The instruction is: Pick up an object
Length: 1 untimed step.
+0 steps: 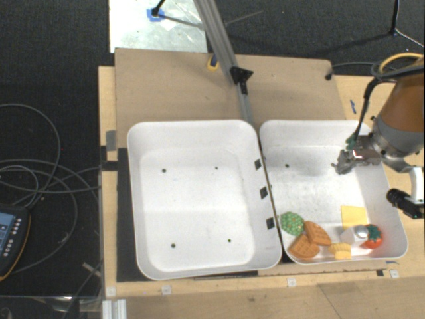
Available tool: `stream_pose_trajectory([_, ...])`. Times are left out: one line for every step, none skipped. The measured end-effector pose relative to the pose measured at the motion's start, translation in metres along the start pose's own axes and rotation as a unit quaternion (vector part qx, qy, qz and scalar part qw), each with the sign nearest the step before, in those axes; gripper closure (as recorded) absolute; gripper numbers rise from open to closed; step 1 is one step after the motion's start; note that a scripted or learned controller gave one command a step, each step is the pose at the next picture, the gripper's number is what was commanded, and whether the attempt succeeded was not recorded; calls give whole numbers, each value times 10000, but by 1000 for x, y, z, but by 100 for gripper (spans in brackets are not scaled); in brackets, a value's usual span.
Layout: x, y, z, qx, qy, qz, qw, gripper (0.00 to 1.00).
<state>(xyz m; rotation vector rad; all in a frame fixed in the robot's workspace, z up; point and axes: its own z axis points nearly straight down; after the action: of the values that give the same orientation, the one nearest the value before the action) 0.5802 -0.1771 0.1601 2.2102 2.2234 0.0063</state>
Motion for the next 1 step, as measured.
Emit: stream_pose_trajectory([0, 2, -47, 6, -1, 2, 10000, 100])
